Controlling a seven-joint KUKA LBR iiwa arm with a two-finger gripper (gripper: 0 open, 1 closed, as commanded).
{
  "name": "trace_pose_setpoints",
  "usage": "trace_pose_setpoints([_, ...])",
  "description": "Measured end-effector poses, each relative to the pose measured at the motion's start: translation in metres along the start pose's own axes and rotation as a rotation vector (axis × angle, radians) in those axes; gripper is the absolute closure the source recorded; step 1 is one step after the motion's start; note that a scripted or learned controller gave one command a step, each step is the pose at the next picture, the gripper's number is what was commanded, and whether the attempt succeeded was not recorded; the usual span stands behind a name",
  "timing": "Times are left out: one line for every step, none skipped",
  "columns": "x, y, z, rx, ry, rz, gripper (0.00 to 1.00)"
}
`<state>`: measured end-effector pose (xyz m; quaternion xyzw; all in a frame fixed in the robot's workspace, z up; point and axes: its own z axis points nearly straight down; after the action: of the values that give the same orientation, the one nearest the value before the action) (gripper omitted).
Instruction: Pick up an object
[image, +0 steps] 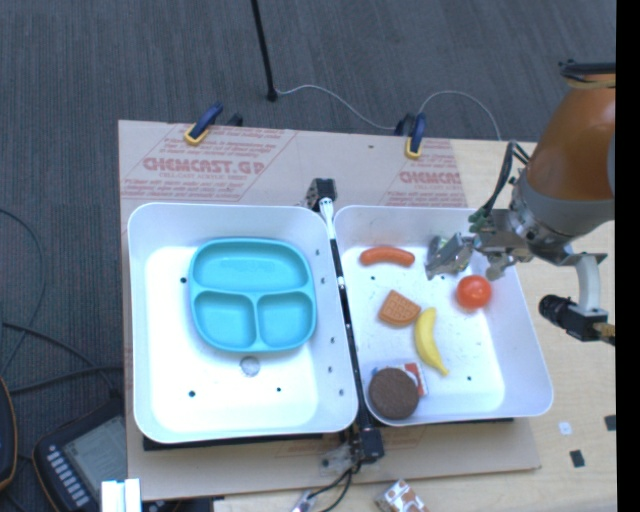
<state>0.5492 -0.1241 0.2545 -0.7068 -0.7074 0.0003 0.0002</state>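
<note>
The right bin (520, 345) holds a red sausage (387, 257), an orange wedge (399, 309), a yellow banana (430, 340), a red tomato (474, 291) and a round brown patty (394, 393) with a small red and white piece (414, 374) beside it. My gripper (470, 262) hangs over the bin's far right part, just behind the tomato and right of the sausage. Its fingers (446, 256) are spread apart, open, with nothing between them.
The left bin (160, 330) carries a light blue divided plate (252, 295) and a small grey disc (250, 367). A black and white divider bar (338, 285) runs between the bins. Clamps (415, 135) and cables lie along the board's far edge.
</note>
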Motion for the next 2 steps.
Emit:
trace_pose_setpoints([0.023, 0.021, 0.146, 0.004, 0.001, 0.001, 0.00])
trace_pose_setpoints([0.022, 0.022, 0.134, 0.000, 0.000, 0.001, 1.00])
